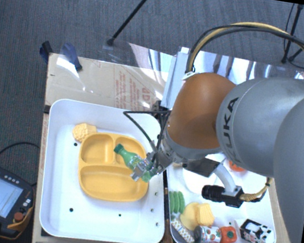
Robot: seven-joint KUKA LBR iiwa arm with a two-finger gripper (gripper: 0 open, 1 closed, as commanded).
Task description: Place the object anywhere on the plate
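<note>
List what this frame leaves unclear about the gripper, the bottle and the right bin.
- Gripper: small and blurred in the camera view; its grasp on the green bottle over the yellow plate cannot be confirmed.
- Right bin: the grey arm covers its upper part.
- Toy food pile: items too small to identify.

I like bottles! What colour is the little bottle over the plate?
Green bottle, seen in the camera view.

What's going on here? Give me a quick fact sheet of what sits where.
left bin: holds yellow divided plate
green bottle: tilted over the plate, its lower end at the tool
corn piece: in the left bin, beside the plate's upper left corner
right bin: small toy foods clustered along its near edge
arm: reaches across from the right
</note>
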